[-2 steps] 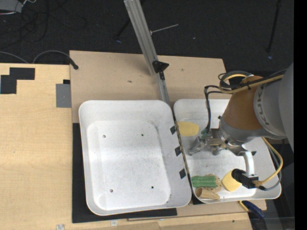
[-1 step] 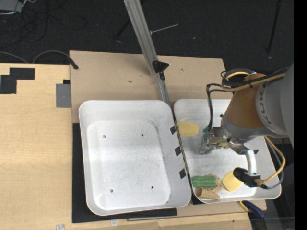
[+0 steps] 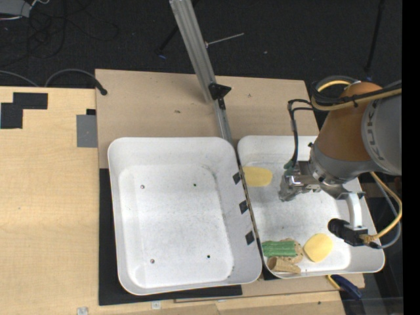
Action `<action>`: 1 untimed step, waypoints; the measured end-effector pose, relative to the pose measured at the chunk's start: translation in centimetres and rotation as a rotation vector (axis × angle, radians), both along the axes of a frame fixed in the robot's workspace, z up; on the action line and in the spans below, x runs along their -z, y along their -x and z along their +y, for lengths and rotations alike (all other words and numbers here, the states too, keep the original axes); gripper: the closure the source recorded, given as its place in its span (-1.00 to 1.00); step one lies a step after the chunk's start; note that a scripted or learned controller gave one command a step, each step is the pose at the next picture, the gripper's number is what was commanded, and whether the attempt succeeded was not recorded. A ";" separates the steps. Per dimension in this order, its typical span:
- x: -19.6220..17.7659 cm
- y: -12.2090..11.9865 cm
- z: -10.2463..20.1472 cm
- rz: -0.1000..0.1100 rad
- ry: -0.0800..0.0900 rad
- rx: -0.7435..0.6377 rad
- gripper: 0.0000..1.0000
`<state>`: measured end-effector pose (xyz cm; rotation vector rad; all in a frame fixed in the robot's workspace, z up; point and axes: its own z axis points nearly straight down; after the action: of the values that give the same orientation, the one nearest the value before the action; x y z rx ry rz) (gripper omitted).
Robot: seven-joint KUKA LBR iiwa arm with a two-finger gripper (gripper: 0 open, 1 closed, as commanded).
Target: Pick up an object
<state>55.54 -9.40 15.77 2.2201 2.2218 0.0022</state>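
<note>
The end effector [image 3: 293, 188] is seen low in the right bin [image 3: 308, 151], right of centre; whether anything is gripped cannot be told. A miss is possible, since the pale yellow block [image 3: 257, 176] lies just left, against the bin's wall. It looks small, soft-edged, perhaps spongy.
</note>
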 end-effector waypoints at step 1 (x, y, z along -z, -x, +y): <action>-6.2 -0.6 0.1 -0.002 0.001 0.000 1.00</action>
<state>56.15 -9.27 21.94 2.2189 2.2198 0.0039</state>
